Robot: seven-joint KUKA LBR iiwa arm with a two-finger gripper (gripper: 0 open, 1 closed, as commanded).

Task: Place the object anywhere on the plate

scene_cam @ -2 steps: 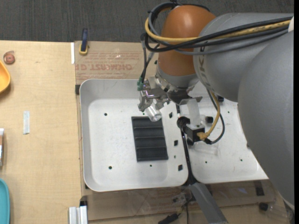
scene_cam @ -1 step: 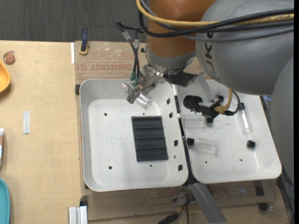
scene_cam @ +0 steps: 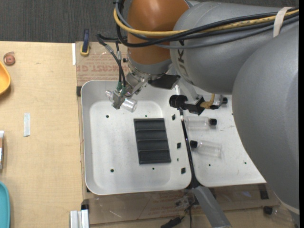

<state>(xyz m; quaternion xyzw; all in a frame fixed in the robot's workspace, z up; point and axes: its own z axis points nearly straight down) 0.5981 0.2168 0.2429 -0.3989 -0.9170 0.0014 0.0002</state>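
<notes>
A black ridged plate (scene_cam: 152,140) lies flat in the middle of the left bin (scene_cam: 95,165). My gripper (scene_cam: 121,97) hangs over that bin's far left corner, up and to the left of the plate. A small clear vial (scene_cam: 127,104) sits crosswise between its fingertips, and the gripper is shut on it. The vial is apart from the plate, about one plate-width from the plate's far edge.
In the right bin (scene_cam: 237,170) lie a clear vial (scene_cam: 209,149) and a smaller clear piece with a black cap (scene_cam: 210,122). The arm's bulk covers that bin's far and right parts. A wooden bench top (scene_cam: 42,127) with small items lies to the left.
</notes>
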